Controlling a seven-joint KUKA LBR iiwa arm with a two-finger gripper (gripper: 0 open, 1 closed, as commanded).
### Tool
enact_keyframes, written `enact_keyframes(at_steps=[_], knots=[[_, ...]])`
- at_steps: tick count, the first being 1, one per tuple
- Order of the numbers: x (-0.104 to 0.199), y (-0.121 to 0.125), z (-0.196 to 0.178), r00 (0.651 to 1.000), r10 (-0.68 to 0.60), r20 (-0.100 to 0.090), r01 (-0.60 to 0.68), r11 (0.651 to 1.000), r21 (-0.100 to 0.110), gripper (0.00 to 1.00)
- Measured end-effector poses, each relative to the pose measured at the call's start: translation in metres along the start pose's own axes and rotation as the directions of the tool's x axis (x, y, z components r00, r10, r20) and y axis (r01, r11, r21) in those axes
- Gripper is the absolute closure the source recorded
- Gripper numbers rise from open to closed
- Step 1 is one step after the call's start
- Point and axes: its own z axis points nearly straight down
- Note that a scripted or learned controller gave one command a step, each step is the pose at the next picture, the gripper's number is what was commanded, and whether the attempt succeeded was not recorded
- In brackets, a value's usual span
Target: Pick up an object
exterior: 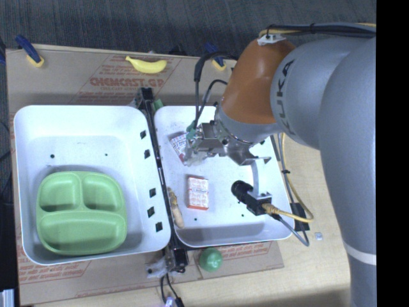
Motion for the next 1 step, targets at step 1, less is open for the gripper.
enact_keyframes(at_steps=[1], knots=[[-0.0007,0.0000,-0.0001,1.000,0.001,0.001,-0.001,1.000,0.000,0.00]])
